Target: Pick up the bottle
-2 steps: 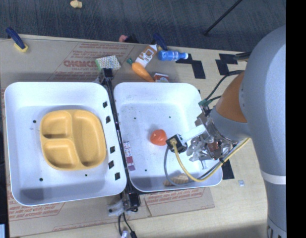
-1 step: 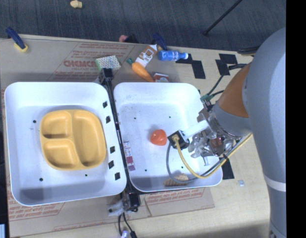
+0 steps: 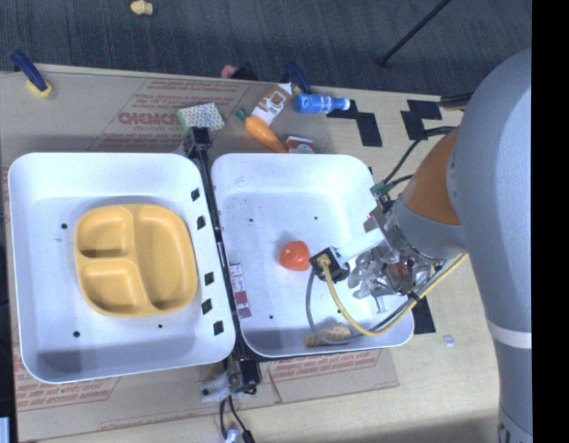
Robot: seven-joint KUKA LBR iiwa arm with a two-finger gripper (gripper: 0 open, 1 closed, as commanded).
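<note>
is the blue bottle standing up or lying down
Lying down: the small blue plastic bottle rests on its side on the cardboard bench, behind the right white bin.

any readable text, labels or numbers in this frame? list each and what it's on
"CHEMC...", red print, cut off by the left bin's rim: on the cardboard sheet under the bins.
Smaller red lines beside it and along the cardboard's front edge: too blurred to read.
Label on the white bottle behind the right bin: too small to read.
Sticker strip between the bins: unreadable.
</note>
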